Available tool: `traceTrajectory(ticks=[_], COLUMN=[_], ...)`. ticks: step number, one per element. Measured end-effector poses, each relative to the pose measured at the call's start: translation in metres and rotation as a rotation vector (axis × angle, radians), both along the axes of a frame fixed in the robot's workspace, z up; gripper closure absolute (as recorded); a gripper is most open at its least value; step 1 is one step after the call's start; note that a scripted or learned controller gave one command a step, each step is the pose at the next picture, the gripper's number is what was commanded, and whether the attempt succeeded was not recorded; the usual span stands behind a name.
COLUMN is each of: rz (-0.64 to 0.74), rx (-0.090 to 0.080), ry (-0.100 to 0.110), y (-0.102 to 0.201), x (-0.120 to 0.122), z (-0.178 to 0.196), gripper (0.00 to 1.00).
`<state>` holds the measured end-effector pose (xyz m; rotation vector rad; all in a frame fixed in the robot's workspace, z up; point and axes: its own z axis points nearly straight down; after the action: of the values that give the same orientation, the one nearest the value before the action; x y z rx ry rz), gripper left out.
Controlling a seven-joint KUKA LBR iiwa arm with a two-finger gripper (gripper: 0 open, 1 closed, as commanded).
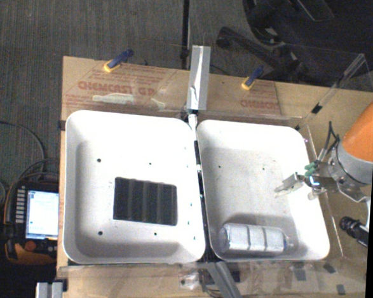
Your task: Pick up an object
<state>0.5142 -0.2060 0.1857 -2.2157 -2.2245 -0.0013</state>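
Worktop [76,86]: brown board, two shallow white bins side by side. Left bin [83,170] has a dark ribbed rectangular tray [145,201] lying flat near its middle. Right bin [250,149] has a silvery segmented pack [256,238] lying on its side by the near wall, long axis across the bin.

Arm [362,148] enters from the right, orange band at the frame edge, and the tool [294,182] sits over the right bin's right side, above and well apart from the silvery pack. Tool too small and blurred; cannot tell whether it is released or clenched. Nothing visible in it.

Progress judgement: pick not yet done. Both candidates rest in their bins, neither lifted. Left to do: descend, grasp, lift. The silvery pack is the nearer target.

Writing: reddish mirrored print on the clear sheet [133,90] over the board's far side, reads roughly like "CHEMCAST" reversed, not certain. Handheld screen [42,213] left of the worktop is lit, text unreadable. Two blue-yellow clamps [118,60] hold the far edge.
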Motion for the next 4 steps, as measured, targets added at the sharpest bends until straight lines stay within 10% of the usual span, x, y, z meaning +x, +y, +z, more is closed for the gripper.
traceTrajectory(ticks=[1,2,3,4], rz=[-0.049,0.041,0.184,-0.108], rx=[-0.005,0.000,-0.007,0.009], ry=[-0.002,0.002,-0.012,-0.011], y=[0.024,0.036,0.001,-0.005], x=[-0.029,-0.031,0.034,0.106], z=[0.113,-0.033,-0.094,-0.093], gripper=[0.00,0.00,0.00,0.00])
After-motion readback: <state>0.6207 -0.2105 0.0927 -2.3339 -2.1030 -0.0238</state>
